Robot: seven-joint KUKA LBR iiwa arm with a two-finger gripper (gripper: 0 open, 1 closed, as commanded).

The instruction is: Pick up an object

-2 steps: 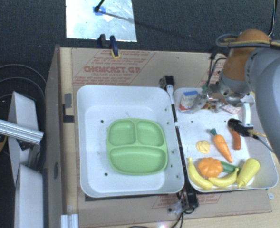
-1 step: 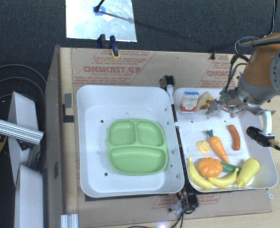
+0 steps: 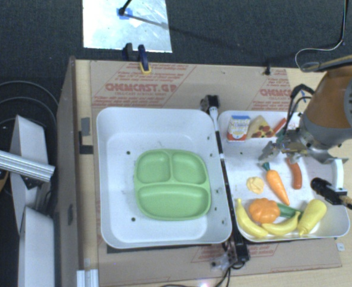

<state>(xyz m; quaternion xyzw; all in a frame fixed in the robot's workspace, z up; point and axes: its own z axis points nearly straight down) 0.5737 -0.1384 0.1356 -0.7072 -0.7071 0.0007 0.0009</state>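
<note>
The right bin (image 3: 241, 160) holds several toy foods. A carrot (image 3: 277, 186) lies in its middle, with a red sausage (image 3: 295, 174) to the right of it. My gripper (image 3: 279, 154) hovers just above the carrot's green top, its fingers open and nothing between them. A small pale yellow piece (image 3: 255, 185) sits left of the carrot. Along the near wall lie an orange pumpkin (image 3: 264, 210), a banana (image 3: 252, 223) and a yellow squash (image 3: 312, 215).
At the right bin's far end are a small carton (image 3: 238, 127), a pizza slice (image 3: 259, 126) and a red strip (image 3: 279, 125). The left bin (image 3: 116, 160) holds a green divided plate (image 3: 173, 183). The arm enters from the right.
</note>
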